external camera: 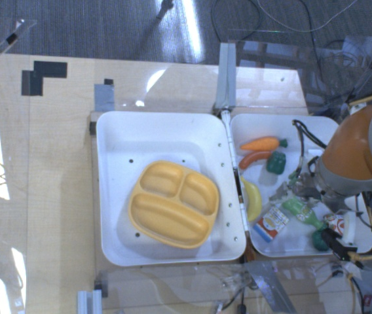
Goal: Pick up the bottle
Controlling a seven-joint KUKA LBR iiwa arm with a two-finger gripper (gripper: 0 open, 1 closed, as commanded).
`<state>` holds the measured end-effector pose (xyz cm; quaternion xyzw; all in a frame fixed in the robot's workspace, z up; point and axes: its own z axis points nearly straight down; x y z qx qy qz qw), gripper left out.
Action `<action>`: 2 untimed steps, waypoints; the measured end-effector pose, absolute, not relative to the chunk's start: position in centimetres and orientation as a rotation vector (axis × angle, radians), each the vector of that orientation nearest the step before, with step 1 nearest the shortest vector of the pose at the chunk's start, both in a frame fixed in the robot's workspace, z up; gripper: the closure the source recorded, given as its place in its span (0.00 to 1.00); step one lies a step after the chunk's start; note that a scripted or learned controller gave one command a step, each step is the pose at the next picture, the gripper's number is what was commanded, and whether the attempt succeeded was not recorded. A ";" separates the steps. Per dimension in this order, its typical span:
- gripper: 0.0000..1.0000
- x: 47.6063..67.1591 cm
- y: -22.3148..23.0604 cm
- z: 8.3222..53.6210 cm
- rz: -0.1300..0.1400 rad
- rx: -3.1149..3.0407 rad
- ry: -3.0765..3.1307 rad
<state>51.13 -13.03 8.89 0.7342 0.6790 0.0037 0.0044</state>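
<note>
The bottle (pixel 273 222) is a small clear one with a red, white and blue label. It lies on its side near the front of the right bin (pixel 264 124), just right of a yellow banana (pixel 252 200). My gripper (pixel 293 187) hangs low over the middle of that bin, a little behind and to the right of the bottle. Nothing shows in its grasp. The arm's orange band (pixel 356 150) and grey wrist hide the bin's right part.
In the right bin also lie a carrot (pixel 261 143), a red sausage-like piece (pixel 257 159), a dark green block (pixel 276 163), a light green item (pixel 302 209) and a dark green piece (pixel 321 239). The left bin (pixel 115 149) holds a yellow divided plate (pixel 173 203).
</note>
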 end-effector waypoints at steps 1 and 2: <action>1.00 51.5 -12.9 10.1 0.022 2.292 2.127; 1.00 52.0 -5.8 24.8 0.008 2.242 2.194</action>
